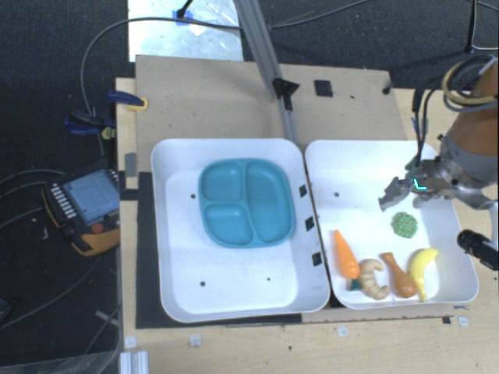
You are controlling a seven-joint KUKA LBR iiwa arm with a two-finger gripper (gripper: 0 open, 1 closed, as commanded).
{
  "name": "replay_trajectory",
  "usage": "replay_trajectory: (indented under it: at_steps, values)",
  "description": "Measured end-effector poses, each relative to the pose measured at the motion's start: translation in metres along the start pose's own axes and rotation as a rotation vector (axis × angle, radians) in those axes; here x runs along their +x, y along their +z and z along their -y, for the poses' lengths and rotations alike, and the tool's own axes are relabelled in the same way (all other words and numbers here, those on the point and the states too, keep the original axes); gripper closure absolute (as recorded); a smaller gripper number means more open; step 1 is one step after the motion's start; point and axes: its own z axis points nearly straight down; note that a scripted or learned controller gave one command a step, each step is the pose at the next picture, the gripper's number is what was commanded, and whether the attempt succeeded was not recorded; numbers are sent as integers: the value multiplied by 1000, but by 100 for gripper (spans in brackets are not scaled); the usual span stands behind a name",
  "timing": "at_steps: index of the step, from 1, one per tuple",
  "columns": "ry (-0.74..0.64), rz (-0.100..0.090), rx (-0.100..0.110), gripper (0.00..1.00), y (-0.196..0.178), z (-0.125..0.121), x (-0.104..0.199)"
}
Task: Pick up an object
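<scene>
A: Tool state?

B: The grey two-finger tool hangs over the right shallow white plastic bin, on the grey arm with the orange band coming in from the right. Its fingers look slightly parted, nothing between them. Not holding anything.

A: Closest object?

B: The small green bumpy broccoli-like toy, just below the tool, slightly toward the arm side. Apart from the fingertips, lying on the bin floor.

A: Other pickables?

B: All further below the tool, along the near wall of the same bin. The orange plastic carrot is below and to the left of the tool, tilted. The beige knobbly ginger-shaped toy sits just right of the carrot's lower end, touching or nearly so, can't tell. The brown drumstick-shaped toy is right beside it, and the yellow plastic banana comes after that, below the broccoli toy.

A: Left side?

B: Well left of the tool, the second shallow white plastic bin holds a blue plastic divided plate with three compartments, lying flat. The bins sit side by side on the tan bench.

A: Off the bench?

B: An orange and black handheld control pendant with a screen lies on the dark floor, far left of the tool.
</scene>
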Motion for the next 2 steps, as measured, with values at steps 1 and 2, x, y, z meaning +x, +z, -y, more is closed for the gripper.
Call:
replay_trajectory:
  at_steps: [1, 2]
  values:
    - [0, 0, -2, 0, -1, 0, 0]
    - [3, 0, 3, 0, 56, 5, 8]
